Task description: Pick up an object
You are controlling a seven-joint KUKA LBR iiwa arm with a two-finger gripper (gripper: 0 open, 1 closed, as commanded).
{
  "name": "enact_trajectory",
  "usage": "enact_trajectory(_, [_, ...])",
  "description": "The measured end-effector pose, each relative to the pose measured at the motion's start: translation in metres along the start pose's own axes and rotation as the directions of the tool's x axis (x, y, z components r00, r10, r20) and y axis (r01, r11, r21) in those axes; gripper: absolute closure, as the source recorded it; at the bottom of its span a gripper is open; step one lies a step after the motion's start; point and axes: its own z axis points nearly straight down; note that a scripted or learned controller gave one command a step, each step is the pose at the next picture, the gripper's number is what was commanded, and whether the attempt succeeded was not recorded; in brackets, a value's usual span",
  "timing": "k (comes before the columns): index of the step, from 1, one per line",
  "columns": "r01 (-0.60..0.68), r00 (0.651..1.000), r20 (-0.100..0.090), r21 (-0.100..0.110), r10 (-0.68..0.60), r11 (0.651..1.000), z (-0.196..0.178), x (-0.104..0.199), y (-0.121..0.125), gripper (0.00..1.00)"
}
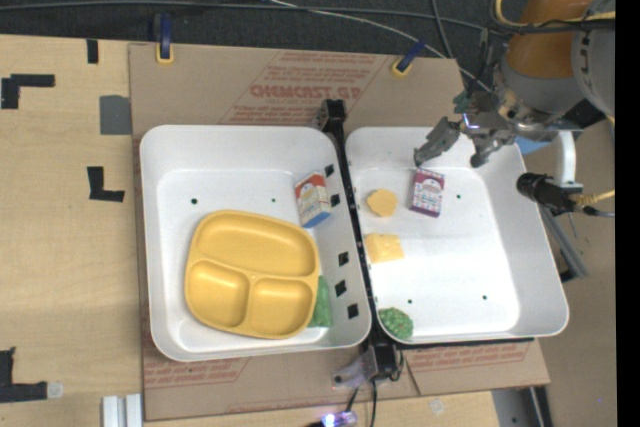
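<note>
1. One view, camera view from above: two white bins side by side on the table, left bin (160,215) and right bin (520,275), a black divider strip between them
2. Gripper (462,150) hangs over the far edge of the right bin, fingers (432,145) spread apart, nothing between them
3. Key relation: the purple carton (427,192) lies just below the fingers in the picture, toward the near side and slightly left of the gap; long axis runs roughly far-to-near, a touch tilted. Nearest object to the gripper, so likely the pick target; judged, a short drop and small shift toward the viewer would bracket it
4. Right bin count: one purple carton, one round yellow piece (381,203) just left of it, one square yellow piece (384,248) below that, one green lump (396,321) at the near left corner; four items
5. Left bin count: one yellow divided tray (250,272) with three compartments, one small red-and-blue carton (313,200) tilted near the divider, one green piece (322,303) tucked at the tray's right edge; three items
6. Pick not yet made; all items rest in the bins
</note>
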Motion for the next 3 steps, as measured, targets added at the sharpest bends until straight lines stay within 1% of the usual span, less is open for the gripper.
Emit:
enact_trajectory(1, [0.003,1.000,0.002,-0.013,-0.003,1.000,-0.008,0.000,0.002,0.00])
enact_trajectory(2, [0.003,1.000,0.002,-0.010,-0.003,1.000,0.037,-0.002,0.006,0.00])
enact_trajectory(3, [0.004,1.000,0.002,-0.008,-0.004,1.000,0.094,0.000,0.016,0.00])
